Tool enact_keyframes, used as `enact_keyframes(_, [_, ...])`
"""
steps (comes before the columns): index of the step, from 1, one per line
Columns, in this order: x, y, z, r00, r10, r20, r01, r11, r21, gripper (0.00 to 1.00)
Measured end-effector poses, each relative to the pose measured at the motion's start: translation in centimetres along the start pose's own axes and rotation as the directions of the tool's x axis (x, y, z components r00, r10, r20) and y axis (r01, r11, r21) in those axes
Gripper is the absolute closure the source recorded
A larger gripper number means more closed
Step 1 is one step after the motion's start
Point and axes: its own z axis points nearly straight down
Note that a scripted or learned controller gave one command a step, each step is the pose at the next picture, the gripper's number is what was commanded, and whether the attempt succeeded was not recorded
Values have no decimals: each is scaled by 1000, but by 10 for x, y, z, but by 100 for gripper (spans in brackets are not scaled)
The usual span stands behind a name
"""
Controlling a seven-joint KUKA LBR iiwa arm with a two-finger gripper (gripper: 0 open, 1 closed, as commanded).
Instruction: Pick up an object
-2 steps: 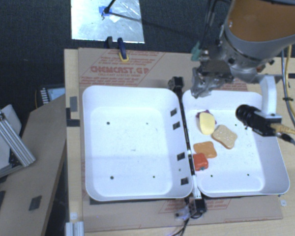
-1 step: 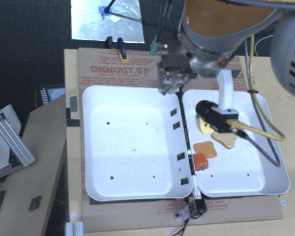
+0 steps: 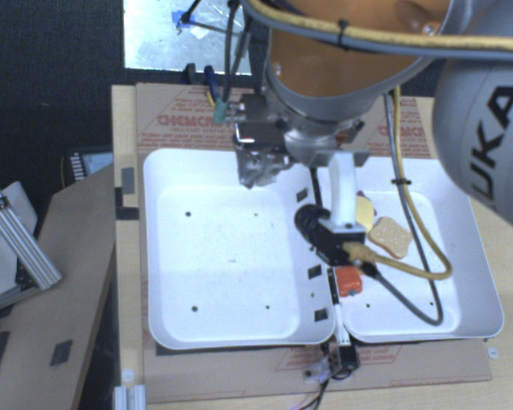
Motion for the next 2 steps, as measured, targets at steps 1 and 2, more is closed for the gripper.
enact_keyframes(1, [5, -1, 281, 1000, 9, 9, -9, 1000, 14, 100])
enact_keyframes(2, [7, 3, 202, 1000, 7, -1, -7, 1000, -7, 100])
